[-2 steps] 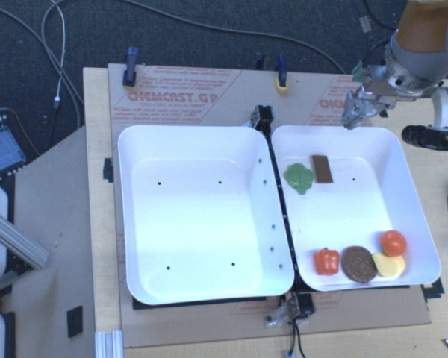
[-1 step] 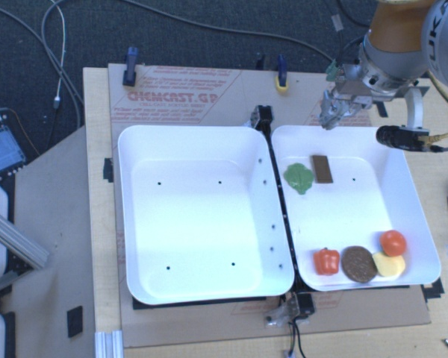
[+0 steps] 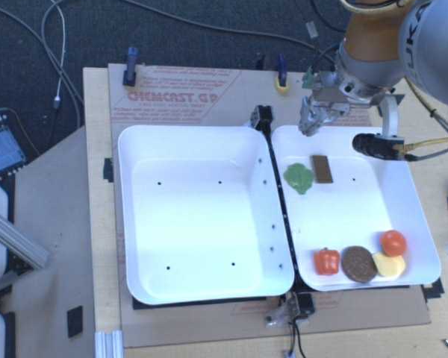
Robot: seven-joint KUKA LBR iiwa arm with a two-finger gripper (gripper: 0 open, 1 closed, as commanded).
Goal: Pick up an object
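Gripper above the right bin's upper rim; its grasp cannot be told.
Green leafy lump lies beside a flat brown bar, upper middle.

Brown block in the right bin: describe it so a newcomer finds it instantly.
Look in the right bin, the one on the arm's side, at its upper half. The brown block lies there beside a green leafy piece, below the gripper. It is the only flat, dark, rectangular item; the others are rounded.
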